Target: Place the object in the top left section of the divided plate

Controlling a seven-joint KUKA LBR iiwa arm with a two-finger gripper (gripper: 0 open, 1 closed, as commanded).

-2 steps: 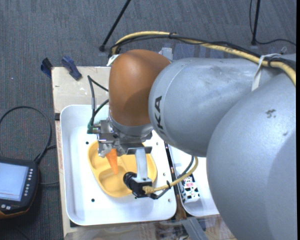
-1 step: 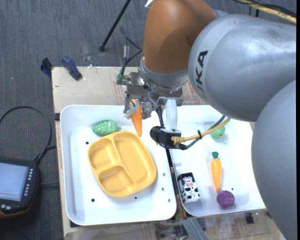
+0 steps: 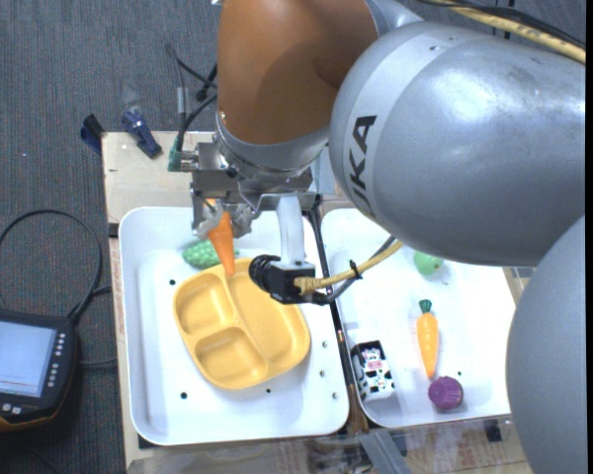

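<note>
Hanging point-down from the pincer [image 3: 220, 217], an orange carrot [image 3: 222, 244] sits between the two fingers, which are closed on its upper end. Its tip reaches down to the far left rim of the yellow divided plate [image 3: 239, 329], over the edge of the plate's top left section. Just left of the carrot, touching the plate's far rim, lies a small green bumpy item [image 3: 200, 254] — partly hidden behind the carrot.

By count: two white bins, one plate, two carrots. The left bin [image 3: 143, 383] bears the plate, the green item and the held carrot. The right bin [image 3: 479, 294] bears the second carrot [image 3: 428, 336], lying with its green top toward the far side; a purple round thing [image 3: 446, 393] just near of it; a pale green object [image 3: 428, 262] at the far side, partly under the arm; and a small black-and-white carton [image 3: 375, 369] at the near left corner, close against the wall between the bins.

The grey arm [image 3: 455, 117] with its orange band [image 3: 287, 52] covers much of the far side of both bins. A black fitting with a yellowish cable [image 3: 366, 265] hangs over the plate's far right edge. On the floor to the left lies a control pendant [image 3: 20, 363] with its looped black cable.
</note>
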